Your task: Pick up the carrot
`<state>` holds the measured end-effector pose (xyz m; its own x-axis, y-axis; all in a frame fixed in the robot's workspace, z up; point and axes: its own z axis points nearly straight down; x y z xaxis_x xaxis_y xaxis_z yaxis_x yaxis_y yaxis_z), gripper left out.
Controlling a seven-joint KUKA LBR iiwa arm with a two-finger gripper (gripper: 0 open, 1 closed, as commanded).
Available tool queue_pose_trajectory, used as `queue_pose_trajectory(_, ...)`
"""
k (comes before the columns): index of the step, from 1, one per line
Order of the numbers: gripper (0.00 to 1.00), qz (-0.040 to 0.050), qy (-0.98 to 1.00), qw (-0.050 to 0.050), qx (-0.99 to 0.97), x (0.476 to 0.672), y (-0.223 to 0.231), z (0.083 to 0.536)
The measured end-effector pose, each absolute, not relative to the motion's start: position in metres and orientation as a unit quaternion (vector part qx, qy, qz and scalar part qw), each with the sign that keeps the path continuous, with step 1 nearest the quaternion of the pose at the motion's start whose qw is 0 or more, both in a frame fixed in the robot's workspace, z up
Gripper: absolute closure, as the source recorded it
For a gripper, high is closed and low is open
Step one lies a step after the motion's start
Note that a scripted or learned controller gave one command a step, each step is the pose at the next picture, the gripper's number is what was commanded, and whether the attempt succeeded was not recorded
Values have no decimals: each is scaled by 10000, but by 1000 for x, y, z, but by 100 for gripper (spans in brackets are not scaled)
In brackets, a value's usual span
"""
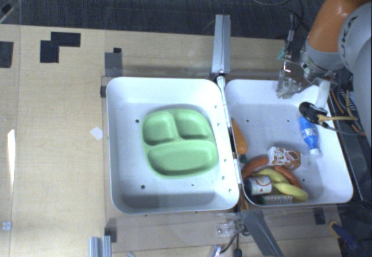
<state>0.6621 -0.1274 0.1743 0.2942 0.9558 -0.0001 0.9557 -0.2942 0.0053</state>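
Carrot [238,139] is what you want, and you'll find it lying lengthwise against the left wall of the right bin [344,183], just beside the divider shared with the left bin [119,134]. Near the carrot's lower end you see a heap at the bin's front: a sausage [256,164], a banana [286,187] and a small printed packet [284,157]. Farther from the carrot, by the opposite wall, lies a blue bottle [309,134]. The gripper [286,88] hangs at the back edge of that bin, well apart from the carrot, fingers holding nothing; you cannot tell their spread. The left bin carries a green divided tray [177,141].
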Motion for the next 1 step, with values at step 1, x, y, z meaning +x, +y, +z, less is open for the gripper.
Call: queue_pose_trajectory(1, 100, 11, 5509, 21, 8345, 661, -185, 310)
